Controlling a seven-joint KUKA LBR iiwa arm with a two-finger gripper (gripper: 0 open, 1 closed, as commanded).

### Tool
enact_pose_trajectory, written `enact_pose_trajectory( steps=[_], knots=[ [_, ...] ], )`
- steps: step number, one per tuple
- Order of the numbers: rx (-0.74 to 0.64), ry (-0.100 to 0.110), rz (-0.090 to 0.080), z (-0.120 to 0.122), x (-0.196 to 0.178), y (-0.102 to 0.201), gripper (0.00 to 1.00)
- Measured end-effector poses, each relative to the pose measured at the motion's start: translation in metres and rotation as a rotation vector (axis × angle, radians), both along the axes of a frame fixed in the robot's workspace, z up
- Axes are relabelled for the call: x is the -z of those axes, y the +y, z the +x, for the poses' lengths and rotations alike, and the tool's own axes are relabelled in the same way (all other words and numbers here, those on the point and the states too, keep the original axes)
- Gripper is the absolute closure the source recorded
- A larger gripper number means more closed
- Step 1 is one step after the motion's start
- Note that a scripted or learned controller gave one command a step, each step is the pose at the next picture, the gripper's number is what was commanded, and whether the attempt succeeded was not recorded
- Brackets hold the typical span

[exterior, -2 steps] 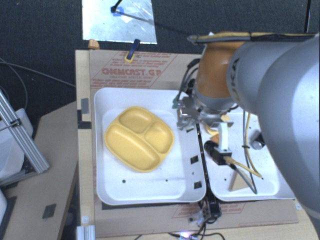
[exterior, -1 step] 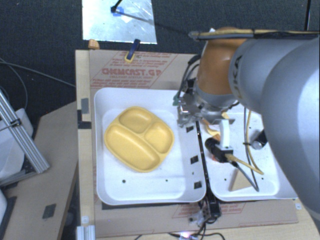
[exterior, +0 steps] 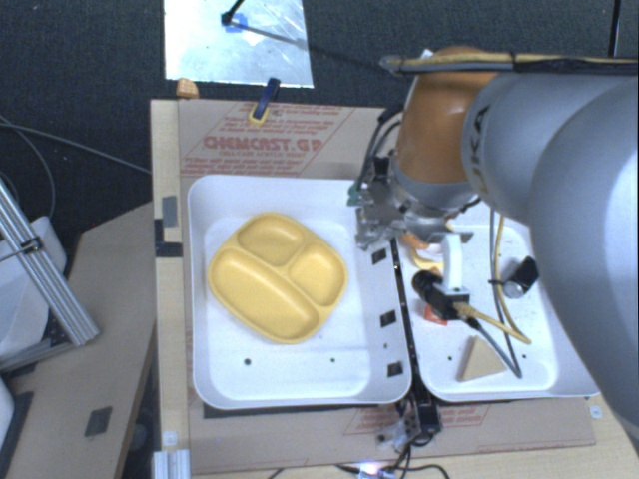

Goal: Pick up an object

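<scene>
The gripper (exterior: 384, 230) hangs over the seam between the bins, but whether it is spread or pinched together can't be told. To its left lies the yellow divided plate (exterior: 278, 276): likely light, stiff and slick, best gripped by its raised rim.

Cardboard-topped bench (exterior: 250, 138), two white bins (exterior: 215, 367) (side by side)
</scene>
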State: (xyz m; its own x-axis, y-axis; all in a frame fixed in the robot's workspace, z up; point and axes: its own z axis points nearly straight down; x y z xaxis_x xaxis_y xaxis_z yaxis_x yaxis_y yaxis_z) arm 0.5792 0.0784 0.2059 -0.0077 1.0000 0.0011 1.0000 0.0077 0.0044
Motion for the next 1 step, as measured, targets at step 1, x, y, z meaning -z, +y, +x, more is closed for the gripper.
enact_pose_trajectory(
  steps=[1],
  knots=[
    [0.004,0.011,0.0,-0.0648,0.0234,0.0174,1.0]
  ],
)
